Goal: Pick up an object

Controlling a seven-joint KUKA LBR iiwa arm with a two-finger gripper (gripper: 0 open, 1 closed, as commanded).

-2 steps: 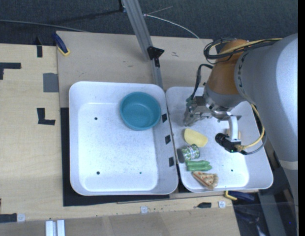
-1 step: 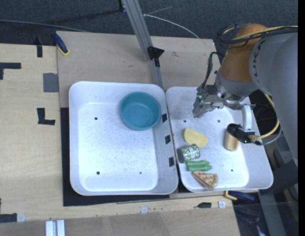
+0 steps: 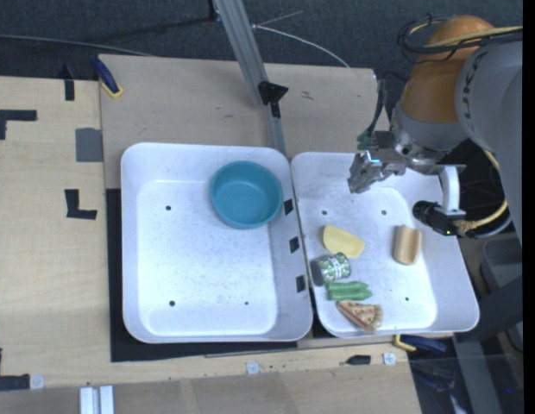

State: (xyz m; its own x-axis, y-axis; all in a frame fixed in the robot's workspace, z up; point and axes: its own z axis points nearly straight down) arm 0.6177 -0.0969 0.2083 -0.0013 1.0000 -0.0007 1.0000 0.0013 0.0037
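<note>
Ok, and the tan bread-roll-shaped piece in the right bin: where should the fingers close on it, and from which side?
Probably from straight above, closing across the short width of the tan roll at mid-length. It lies flat with its long axis running toward the camera, and bare floor of the right bin shows on both long sides. The gripper is above the bin's far end.

Two white bins are carried side by side on the tabletop (image 3: 43, 257): the left bin (image 3: 155, 304) and the right bin (image 3: 444, 309), set upon a black mat (image 3: 115, 339).
</note>
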